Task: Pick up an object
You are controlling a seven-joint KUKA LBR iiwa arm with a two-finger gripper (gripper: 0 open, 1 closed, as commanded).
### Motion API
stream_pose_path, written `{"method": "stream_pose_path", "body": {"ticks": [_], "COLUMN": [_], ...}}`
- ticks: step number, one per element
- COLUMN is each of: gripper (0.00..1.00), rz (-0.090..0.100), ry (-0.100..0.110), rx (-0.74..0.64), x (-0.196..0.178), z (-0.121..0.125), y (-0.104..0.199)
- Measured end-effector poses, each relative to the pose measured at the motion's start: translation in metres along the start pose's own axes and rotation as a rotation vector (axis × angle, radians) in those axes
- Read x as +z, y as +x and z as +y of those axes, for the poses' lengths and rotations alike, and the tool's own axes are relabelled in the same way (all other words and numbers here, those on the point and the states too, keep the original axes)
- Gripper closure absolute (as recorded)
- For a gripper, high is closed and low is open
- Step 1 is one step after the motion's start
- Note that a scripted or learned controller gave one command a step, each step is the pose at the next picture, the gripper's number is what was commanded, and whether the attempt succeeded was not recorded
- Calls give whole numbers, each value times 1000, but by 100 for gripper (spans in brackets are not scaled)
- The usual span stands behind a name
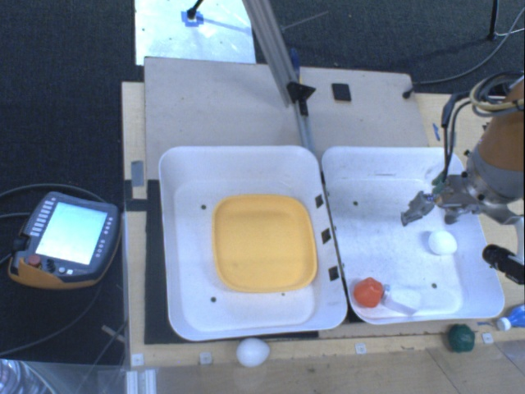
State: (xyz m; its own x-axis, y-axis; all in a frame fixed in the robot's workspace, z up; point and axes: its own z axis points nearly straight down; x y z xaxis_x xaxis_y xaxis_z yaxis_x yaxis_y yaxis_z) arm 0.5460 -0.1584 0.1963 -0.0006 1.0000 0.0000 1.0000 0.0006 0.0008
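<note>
Hovers low in the right bin (pixel 385 171) with gripper (pixel 433 210) spread and pinching nothing, just up from the white ball (pixel 441 242), seemingly to drop around it as the nearest pick, the orange ball (pixel 368 292) lying well apart by the front wall.

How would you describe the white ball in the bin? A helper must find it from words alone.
Find the right bin, the one without the yellow plate. The white ball lies near its right wall, below the end effector. An orange ball sits at the front; another white ball lies outside the bins.
</note>
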Motion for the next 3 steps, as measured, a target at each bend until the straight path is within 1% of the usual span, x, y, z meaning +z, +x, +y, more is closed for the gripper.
{"method": "stream_pose_path", "body": {"ticks": [1, 2, 3], "gripper": [0, 0, 100], "rz": [1, 1, 0], "ry": [4, 4, -1], "rx": [0, 1, 1], "x": [48, 100, 87], "z": [-3, -4, -2], "y": [10, 10, 9]}}
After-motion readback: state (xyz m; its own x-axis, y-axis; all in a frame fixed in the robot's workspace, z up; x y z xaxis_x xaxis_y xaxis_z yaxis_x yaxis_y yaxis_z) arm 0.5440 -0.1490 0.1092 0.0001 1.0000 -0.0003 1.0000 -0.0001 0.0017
